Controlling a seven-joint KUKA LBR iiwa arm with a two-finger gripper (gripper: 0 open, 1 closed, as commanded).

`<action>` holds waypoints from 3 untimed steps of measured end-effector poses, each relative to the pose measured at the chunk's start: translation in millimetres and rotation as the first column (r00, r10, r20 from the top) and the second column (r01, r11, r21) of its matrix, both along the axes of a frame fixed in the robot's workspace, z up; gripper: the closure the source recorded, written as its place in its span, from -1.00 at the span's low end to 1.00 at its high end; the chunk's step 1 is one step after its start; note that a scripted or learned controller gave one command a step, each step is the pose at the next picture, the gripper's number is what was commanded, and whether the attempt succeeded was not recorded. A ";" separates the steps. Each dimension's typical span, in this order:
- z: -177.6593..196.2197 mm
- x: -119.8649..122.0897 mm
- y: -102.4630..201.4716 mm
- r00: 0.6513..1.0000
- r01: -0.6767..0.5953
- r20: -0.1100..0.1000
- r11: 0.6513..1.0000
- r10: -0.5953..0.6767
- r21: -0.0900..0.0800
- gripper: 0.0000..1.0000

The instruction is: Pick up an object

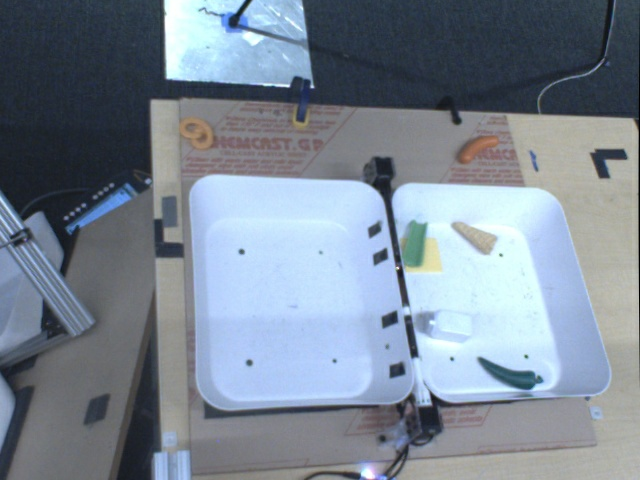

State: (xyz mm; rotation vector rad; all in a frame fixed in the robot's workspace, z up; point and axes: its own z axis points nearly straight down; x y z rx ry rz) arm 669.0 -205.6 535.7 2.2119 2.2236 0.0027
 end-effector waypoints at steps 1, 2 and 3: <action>0.9 -64.2 -1.3 1.000 0.006 -0.002 1.000 -0.006 0.002 1.00; -1.6 1.7 0.6 1.000 -0.001 -0.001 1.000 0.001 0.001 1.00; 1.9 -110.2 -2.0 1.000 0.008 -0.001 1.000 -0.008 0.002 1.00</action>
